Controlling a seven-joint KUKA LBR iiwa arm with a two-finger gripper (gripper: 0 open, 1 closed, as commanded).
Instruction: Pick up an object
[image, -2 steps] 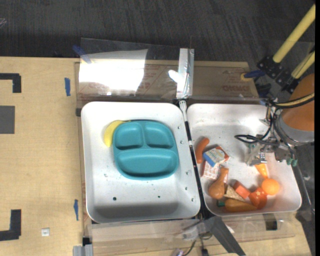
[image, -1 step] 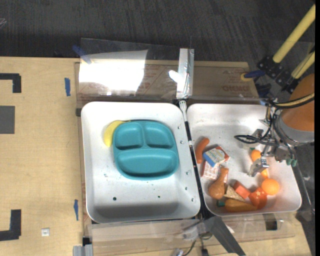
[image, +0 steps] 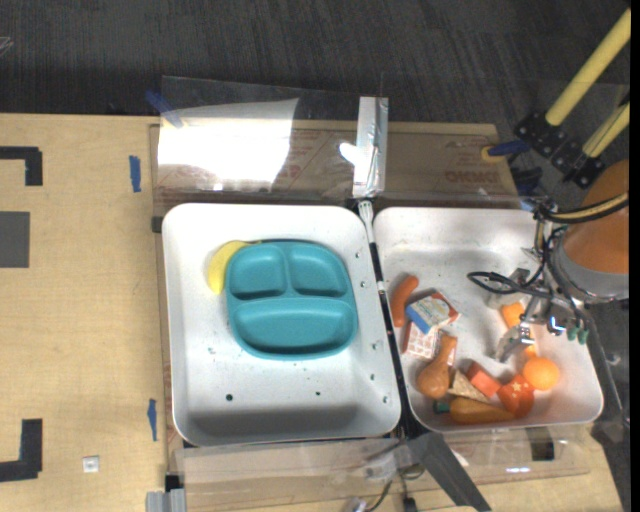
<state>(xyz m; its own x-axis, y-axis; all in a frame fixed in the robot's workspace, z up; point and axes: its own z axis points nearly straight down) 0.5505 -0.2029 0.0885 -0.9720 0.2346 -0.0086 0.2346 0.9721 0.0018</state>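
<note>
Wooden bench (image: 70, 330), two white bins. Camera view: left bin (image: 190, 300) holds a teal tray (image: 290, 298) over something yellow (image: 220, 262). Right bin (image: 585, 400) holds toy food piled at its near side. Gripper (image: 520, 335) sits low by the orange ball (image: 541, 373); we can't tell its state. We'd expect the ball to be light, hard and slippery, so grip across its middle.

Two white bins (image: 190, 400): left one's got one teal tray (image: 290, 298), right holds around eight little toy foods (image: 470, 380).
</note>
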